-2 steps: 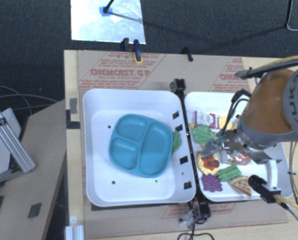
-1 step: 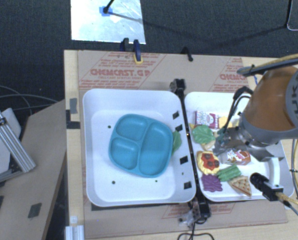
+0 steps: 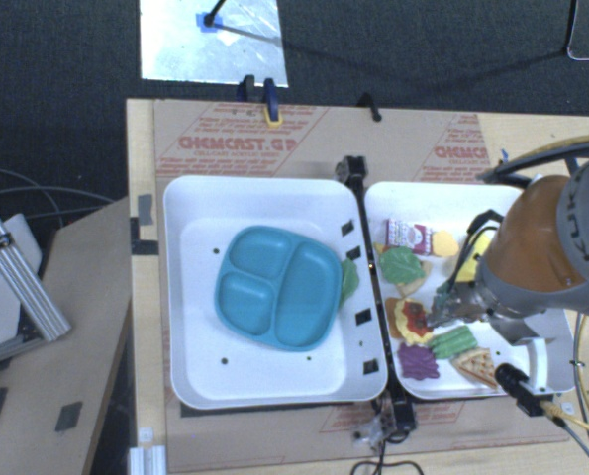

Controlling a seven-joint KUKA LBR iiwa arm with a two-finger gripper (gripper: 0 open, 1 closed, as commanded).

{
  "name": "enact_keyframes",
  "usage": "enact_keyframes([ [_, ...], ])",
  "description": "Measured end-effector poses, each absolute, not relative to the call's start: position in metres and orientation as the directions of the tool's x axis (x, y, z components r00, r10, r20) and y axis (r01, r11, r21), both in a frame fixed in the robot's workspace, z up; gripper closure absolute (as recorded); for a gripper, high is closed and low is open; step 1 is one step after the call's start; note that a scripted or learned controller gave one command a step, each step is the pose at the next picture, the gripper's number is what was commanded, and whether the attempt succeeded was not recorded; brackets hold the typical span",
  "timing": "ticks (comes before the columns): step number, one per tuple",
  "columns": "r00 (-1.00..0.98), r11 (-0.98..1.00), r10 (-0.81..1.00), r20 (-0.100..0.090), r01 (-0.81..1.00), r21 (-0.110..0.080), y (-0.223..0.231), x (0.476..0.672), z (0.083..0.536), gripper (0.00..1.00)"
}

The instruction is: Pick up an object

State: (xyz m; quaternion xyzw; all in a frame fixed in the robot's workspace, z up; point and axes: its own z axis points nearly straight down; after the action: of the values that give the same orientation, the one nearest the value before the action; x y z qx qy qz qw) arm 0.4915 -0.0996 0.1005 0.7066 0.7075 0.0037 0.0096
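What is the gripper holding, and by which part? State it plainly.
It cannot be told. The gripper is down among the toy food in the right bin, over a red-and-yellow piece beside a green piece, with nothing visibly between its fingers.

Blue tray (image 3: 277, 287) fills the left bin (image 3: 190, 216); arm (image 3: 532, 250) over toys, grip perhaps hidden.

Small toy foods (image 3: 425, 310) (green, yellow, purple, red) lie clustered in the right bin (image 3: 393, 201).

dark carpet floor (image 3: 56, 67), shiny foil sheet (image 3: 213, 28)
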Motion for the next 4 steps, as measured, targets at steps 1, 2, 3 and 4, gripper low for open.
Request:
enact_keyframes([
  [1,-0.001,0.002,1.000,-0.010,1.000,0.019,-0.094,0.536,0.094,1.00],
  [2,-0.012,0.012,1.000,0.003,1.000,0.018,-0.022,0.527,0.268,1.00],
  [3,-0.004,0.004,1.000,0.002,1.000,-0.008,0.005,0.498,0.180,1.00],
  [4,-0.010,0.010,1.000,0.003,1.000,0.011,0.050,0.506,0.277,1.00],
])
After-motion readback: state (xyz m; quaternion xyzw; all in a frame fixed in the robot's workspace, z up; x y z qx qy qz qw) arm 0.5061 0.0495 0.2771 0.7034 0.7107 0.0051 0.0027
